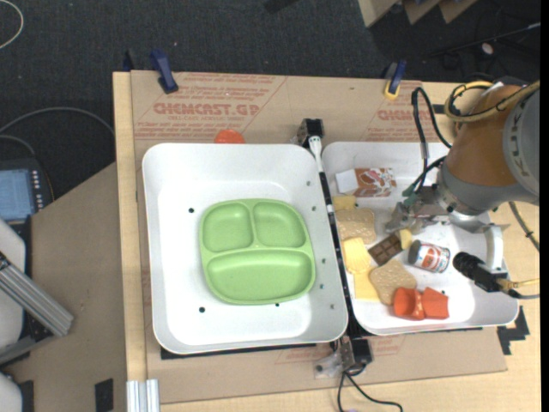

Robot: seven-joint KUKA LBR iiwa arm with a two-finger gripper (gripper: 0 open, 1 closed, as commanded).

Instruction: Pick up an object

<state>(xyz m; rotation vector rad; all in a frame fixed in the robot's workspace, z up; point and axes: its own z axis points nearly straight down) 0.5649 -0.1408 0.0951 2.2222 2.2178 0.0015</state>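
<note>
My gripper hangs low over the middle of the right bin, reaching in from the right under the orange-banded wrist. Just below it lies a small brown block. A white and red can lies on its side next to that block. A tan bread slice sits to the gripper's left, and a white packet with red print is further back. Nothing is visibly held.
The right bin also holds yellow cheese slices, another tan slice and an orange-red toy at the front. The left bin bears a green divided plate. A black divider runs between the bins.
</note>
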